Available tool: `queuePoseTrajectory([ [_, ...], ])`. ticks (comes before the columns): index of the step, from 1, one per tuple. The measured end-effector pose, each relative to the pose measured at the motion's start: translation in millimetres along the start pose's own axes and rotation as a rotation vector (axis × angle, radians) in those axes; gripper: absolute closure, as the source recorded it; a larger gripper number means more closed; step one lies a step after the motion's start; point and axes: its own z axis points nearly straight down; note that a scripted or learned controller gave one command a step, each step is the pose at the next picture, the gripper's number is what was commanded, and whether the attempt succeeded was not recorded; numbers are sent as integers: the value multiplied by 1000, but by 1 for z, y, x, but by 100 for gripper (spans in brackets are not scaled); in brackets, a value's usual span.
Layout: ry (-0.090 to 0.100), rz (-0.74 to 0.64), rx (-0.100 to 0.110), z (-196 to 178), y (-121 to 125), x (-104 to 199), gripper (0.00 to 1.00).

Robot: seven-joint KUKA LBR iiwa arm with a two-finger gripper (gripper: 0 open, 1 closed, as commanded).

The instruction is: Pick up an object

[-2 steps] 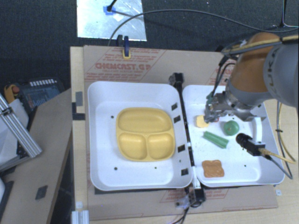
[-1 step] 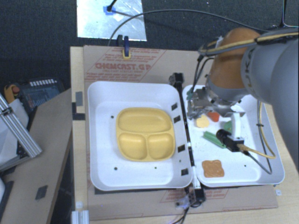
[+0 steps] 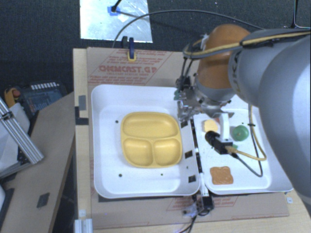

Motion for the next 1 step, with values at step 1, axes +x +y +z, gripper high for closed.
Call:
queuePoseTrajectory([
  [1,1,1,0,-12,2,43,100],
])
